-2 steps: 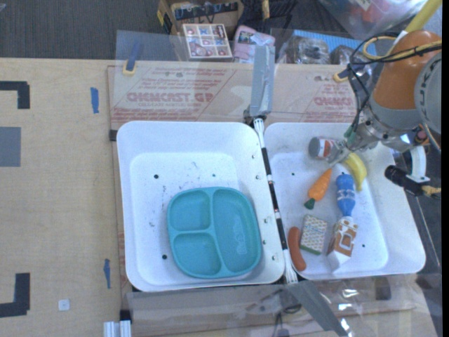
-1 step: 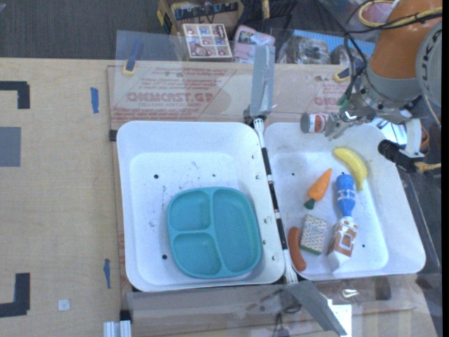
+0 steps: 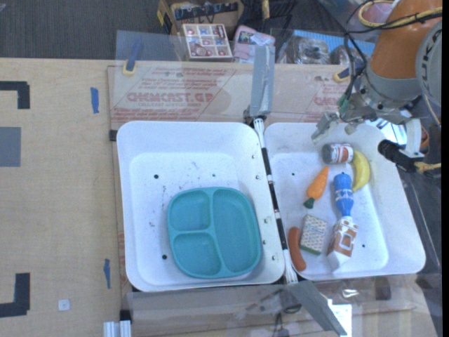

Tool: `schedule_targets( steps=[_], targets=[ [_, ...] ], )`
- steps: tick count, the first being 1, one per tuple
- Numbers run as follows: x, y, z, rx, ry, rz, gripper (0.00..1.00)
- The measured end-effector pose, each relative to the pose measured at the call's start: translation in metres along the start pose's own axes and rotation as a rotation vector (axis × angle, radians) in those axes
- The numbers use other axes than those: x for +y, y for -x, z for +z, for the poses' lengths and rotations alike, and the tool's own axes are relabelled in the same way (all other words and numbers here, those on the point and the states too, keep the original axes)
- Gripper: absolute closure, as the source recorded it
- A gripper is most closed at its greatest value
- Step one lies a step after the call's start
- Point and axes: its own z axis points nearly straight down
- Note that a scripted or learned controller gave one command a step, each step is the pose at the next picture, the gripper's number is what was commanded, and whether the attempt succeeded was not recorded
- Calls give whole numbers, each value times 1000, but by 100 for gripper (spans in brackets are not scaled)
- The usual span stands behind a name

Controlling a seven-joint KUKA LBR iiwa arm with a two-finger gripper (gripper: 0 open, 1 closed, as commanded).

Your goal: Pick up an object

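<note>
You've got the table (image 3: 56, 209) running well off to the left of the end effector (image 3: 335, 121), with two white bins on it. The left bin (image 3: 140, 146) sits down and to the left of the end effector and holds a teal divided plate (image 3: 212, 232). The right bin (image 3: 400, 244) is right under the end effector, which hangs over its upper edge off the grey arm (image 3: 403, 41). Honestly the fingers are too small and blurry here, so you can't tell how far open they are, and nothing shows between them.

All the pickable stuff is below the end effector in that right bin. Just under it there's a small can (image 3: 338, 153) on its side, with a yellow banana (image 3: 361, 170) touching it on the right. Further down you see a blue bottle (image 3: 342, 194) and an orange carrot (image 3: 316, 187) beside it. Lowest are a white carton (image 3: 343, 241), a small checked box (image 3: 314, 234) and a red hot dog (image 3: 297, 248) by the bin's left wall.
</note>
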Motion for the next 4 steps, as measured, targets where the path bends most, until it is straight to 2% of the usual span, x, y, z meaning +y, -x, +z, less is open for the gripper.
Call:
schedule_targets(
  steps=[1,2,3,4],
  targets=[
    [-33,24,67,-9,13,-208,0],
    [-34,26,57,-14,16,-206,100],
    [-33,26,56,-12,14,-206,0],
    [-30,32,70,-16,12,-264,0]
  ],
)
